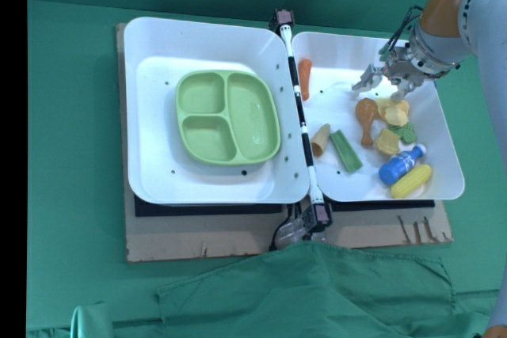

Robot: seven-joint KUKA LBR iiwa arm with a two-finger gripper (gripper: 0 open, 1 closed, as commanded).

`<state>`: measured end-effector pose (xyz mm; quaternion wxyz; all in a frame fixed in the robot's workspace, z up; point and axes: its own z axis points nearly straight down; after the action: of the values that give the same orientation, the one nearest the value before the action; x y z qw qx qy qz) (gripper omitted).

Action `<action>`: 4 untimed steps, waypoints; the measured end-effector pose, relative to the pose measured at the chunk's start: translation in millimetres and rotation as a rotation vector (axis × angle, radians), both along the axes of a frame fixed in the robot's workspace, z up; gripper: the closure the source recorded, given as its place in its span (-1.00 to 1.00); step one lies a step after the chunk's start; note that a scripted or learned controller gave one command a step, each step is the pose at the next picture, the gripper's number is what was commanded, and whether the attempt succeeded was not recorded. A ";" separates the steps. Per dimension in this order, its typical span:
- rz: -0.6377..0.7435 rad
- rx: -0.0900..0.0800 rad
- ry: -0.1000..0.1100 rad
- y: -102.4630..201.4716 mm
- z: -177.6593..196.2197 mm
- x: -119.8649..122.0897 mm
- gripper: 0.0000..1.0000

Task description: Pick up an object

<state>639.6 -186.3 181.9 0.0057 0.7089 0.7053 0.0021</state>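
We are looking down on a green-covered desk (71, 131) carrying two shallow white bins side by side on a sheet of cardboard (198, 237). The left bin (150, 43) is holding a light green divided plate (228, 116) lying flat near its middle. The right bin (341, 51) is holding the toy foods. An orange carrot (304, 78) is lying by the divider at the upper left of this bin. A tan cone (320, 139) and a green stick (345, 151) are sitting just beside each other lower down. A brown drumstick (366, 118) is lying right of centre, with a cluster of yellow and green pieces (394, 129) touching it on its right. A blue bottle (401, 165) and a yellow corn cob (412, 180) are resting together in the lower right corner.

The arm is reaching in from the upper right of the frame, and its end effector (390, 85) is hanging over the upper right part of the right bin, just above the drumstick and the cluster. Its fingers are standing apart, and we are seeing nothing between them.
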 end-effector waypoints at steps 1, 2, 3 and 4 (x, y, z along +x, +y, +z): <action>0.008 0.005 0.024 -0.5 0.8 61.1 -1.00; -0.002 0.002 0.010 -1.9 10.9 -18.4 -1.00; -0.003 -0.002 0.000 -3.4 23.6 -14.2 1.00; -0.003 -0.002 0.001 -3.3 23.0 -14.3 -1.00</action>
<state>625.3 -189.6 204.9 0.0061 0.7098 0.7044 0.0011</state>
